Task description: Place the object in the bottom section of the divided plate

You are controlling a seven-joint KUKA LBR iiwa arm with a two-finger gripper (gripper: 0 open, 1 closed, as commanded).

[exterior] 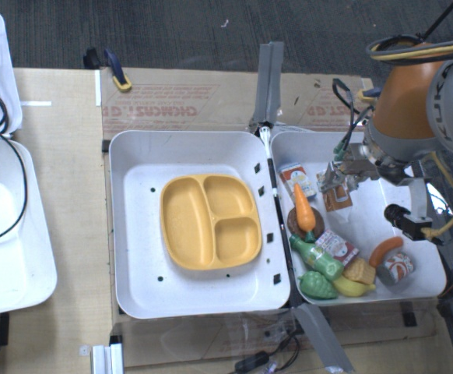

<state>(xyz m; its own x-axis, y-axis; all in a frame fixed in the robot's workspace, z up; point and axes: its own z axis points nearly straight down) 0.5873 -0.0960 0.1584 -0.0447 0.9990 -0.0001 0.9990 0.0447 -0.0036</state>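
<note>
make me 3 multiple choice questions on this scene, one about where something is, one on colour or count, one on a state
1. Where does the divided plate lie?
A. in the left bin
B. in the right bin
C. on the bench outside the bins

2. How many sections does the divided plate have?
A. two
B. three
C. five

3. What lies in the plate's sections?
A. nothing
B. a carrot
C. a banana

Answers:
1. A, the yellow plate sits on the floor of the left bin.
2. B, one long section on the left and two smaller ones on the right.
3. A, all three sections show bare yellow; the carrot and the other toy foods lie in the right bin, where the gripper hovers.
</note>
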